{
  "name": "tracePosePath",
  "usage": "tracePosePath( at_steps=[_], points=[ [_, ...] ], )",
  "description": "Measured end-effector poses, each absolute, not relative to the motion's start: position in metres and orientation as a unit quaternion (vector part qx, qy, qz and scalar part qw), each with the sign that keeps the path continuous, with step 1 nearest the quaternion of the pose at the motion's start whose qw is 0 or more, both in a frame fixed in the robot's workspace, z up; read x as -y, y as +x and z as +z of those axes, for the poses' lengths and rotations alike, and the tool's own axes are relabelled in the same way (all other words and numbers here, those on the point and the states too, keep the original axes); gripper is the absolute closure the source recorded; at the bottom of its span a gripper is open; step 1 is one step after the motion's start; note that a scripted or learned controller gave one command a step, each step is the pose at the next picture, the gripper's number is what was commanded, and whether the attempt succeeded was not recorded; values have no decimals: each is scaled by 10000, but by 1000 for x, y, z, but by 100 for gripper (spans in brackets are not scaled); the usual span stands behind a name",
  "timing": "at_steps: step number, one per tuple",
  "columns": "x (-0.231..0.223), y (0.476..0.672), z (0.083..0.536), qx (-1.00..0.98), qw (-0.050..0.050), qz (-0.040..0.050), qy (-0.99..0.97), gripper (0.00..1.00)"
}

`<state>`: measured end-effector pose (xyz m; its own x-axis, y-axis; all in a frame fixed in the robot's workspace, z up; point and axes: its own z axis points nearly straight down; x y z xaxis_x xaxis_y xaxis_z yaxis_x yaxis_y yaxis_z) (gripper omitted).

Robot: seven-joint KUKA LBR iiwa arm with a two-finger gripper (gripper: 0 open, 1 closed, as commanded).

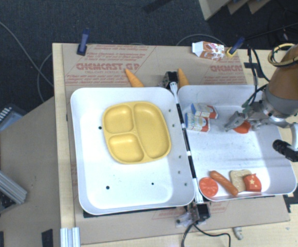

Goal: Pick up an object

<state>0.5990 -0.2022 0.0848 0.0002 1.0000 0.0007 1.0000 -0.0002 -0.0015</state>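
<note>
Red-orange object (242,128) lies in the right bin (226,94), the gripper (240,121) poised right over it, presumably lining up a grasp, though I cannot tell if it's closed.

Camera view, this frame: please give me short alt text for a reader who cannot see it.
The gripper is down in the right bin, at a small red-orange object. That bin also holds a small carton and toy food along its near edge, including a sausage. The left bin holds a yellow divided plate.
</note>
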Motion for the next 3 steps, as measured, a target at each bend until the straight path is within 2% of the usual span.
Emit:
tracePosePath(
  at_steps=[2,3],
  points=[
    [216,604,84,7082,35,-20,-7060,0],
    [218,605,95,7080,-2,-15,-7062,100]
  ],
)
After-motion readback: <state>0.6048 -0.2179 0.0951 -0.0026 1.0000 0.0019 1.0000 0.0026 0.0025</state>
